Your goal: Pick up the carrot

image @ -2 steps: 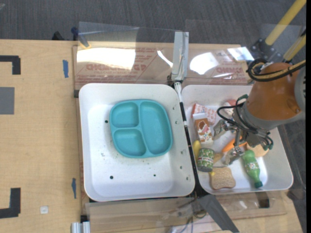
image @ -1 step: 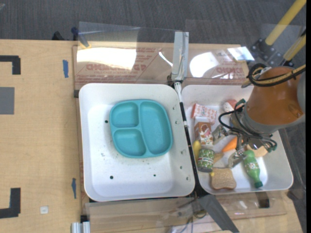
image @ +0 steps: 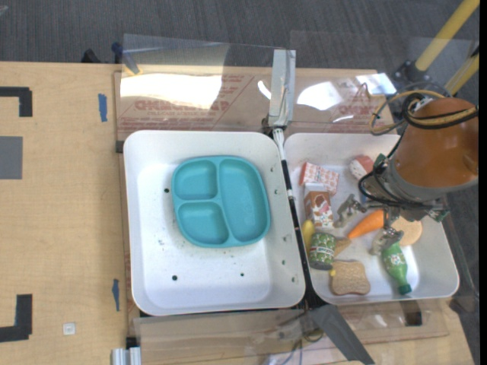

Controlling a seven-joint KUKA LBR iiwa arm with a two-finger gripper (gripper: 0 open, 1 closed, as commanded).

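The orange carrot [image: 367,224] lies slanted on the floor of the right bin [image: 441,280], near its middle. My gripper [image: 370,220] hangs right over it, below the arm's orange band [image: 437,144]. One grey finger [image: 350,204] shows up-left of the carrot and the other down-right of it, a gap wider than the carrot between them. The gripper is open and straddles the carrot. The wrist hides the carrot's far right end.
Crowded around the carrot are a red-and-white box [image: 319,176], a brown packet [image: 321,207], a green round item [image: 322,249], a bread slice [image: 350,277], a green bottle [image: 397,265] and a tan disc [image: 409,233]. The left bin [image: 152,280] holds a teal divided plate [image: 221,201].
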